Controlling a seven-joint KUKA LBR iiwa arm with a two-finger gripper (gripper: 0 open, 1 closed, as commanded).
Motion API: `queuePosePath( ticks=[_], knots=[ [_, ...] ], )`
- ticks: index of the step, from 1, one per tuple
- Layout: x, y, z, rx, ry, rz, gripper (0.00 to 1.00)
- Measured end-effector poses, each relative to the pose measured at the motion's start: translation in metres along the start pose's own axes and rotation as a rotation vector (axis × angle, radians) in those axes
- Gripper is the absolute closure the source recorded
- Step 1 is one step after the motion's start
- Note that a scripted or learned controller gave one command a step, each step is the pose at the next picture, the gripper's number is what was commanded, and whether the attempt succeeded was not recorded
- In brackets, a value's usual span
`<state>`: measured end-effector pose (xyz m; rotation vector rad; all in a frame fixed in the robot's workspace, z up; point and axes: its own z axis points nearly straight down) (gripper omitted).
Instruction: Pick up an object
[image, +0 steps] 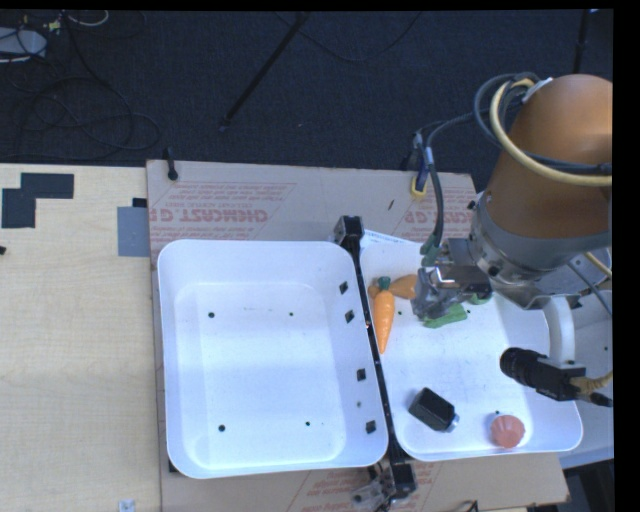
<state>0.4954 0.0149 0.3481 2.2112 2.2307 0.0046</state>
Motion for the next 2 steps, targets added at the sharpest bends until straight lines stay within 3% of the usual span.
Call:
queuePosePath(
  ticks=[1, 2],
  knots=[
    [0.081, 0.007, 0.017, 0.007, -0.001, 0.001, 1.00],
    [0.144, -0.019, -0.078, -0.002, 0.001, 0.001, 1.00]
  ],
)
